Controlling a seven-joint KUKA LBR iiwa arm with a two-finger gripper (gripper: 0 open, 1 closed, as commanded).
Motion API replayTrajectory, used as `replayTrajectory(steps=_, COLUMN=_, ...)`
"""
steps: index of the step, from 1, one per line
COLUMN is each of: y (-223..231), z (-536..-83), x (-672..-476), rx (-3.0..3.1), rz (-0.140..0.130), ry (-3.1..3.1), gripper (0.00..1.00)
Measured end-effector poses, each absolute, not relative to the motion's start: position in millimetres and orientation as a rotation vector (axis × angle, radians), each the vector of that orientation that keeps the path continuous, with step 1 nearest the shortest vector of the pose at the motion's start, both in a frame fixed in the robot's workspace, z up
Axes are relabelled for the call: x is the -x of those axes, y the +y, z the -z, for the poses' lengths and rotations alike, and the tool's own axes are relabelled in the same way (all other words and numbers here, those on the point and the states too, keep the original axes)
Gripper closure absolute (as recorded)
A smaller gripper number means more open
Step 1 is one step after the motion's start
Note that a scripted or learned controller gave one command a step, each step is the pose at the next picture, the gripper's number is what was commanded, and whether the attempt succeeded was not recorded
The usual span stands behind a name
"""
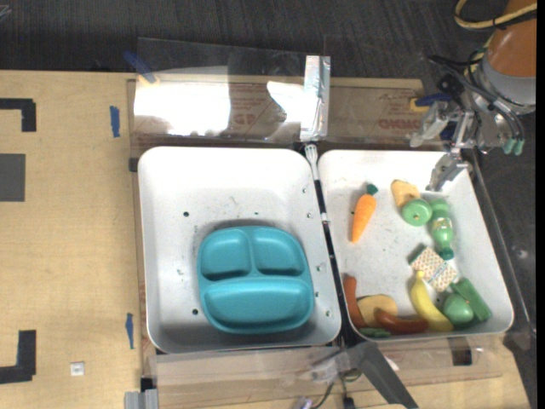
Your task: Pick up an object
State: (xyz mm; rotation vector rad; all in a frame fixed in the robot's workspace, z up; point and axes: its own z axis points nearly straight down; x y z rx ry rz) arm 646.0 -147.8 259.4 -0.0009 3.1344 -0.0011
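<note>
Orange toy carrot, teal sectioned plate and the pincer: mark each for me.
Orange toy carrot with green top (364,215): camera view, middle of its orange body.
Teal sectioned plastic plate (254,301): camera view, its large lower section.
Pincer (444,170): camera view, at its fingertips.

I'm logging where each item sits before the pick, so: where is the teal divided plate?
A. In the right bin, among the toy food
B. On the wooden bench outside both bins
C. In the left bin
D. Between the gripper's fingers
C: the teal divided plate lies flat on the floor of the left bin, while the carrot and the other toy food lie in the right bin.
</note>
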Motion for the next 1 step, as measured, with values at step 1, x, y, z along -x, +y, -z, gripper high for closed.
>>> replayTrajectory(steps=1, y=-191.5, z=-102.9, x=-639.5, rx=-0.290, rz=0.006, ry=3.112, gripper=0.00)
